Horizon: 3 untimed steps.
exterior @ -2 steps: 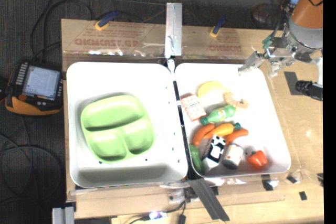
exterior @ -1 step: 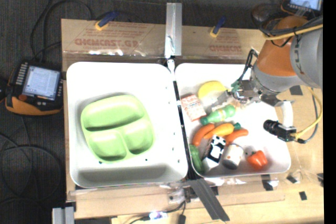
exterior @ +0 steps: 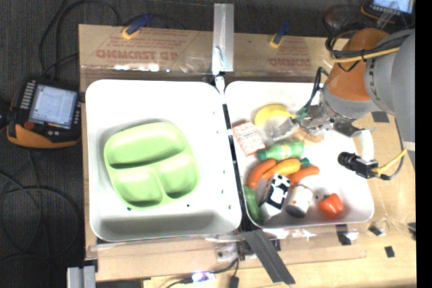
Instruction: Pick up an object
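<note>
The right bin [exterior: 351,141] holds a heap of small toys. Among them are a yellow lemon [exterior: 268,114], a red-and-white packet [exterior: 246,138], a green bottle [exterior: 286,148], two orange carrots [exterior: 260,170], a black-and-white cow toy [exterior: 275,191], a white cup [exterior: 299,201] and a red pepper [exterior: 329,204]. My gripper [exterior: 299,122] is low in this bin, just right of the lemon and above the green bottle. The wrist hides its tip, and I see nothing clearly held in it.
The left bin [exterior: 111,94] holds a green divided plate [exterior: 152,162]. A raised rim [exterior: 228,145] separates the two bins. A black cable fitting [exterior: 356,162] hangs off the arm over the right bin's right side. Handheld screens lie off the bench at the left and top right.
</note>
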Each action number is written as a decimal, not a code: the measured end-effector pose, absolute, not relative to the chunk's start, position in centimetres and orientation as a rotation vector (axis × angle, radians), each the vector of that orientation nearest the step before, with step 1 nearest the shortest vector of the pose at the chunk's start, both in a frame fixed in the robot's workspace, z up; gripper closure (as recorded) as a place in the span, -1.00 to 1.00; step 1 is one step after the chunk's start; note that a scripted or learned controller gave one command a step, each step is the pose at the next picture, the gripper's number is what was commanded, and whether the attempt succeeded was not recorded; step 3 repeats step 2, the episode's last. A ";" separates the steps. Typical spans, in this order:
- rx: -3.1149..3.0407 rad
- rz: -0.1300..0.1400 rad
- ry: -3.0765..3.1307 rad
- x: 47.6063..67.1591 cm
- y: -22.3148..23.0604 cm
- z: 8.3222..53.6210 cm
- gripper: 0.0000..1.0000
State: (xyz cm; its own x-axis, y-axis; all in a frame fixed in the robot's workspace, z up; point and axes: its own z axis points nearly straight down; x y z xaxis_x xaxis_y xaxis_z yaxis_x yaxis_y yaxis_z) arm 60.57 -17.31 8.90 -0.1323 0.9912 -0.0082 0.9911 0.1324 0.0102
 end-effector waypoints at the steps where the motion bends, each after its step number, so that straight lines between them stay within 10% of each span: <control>1: 2.061 0.010 2.352 60.7 -17.3 10.0 1.00; 2: 2.152 -0.002 2.289 63.1 -5.5 21.7 1.00; 3: 2.152 -0.002 2.289 63.1 -5.5 21.7 1.00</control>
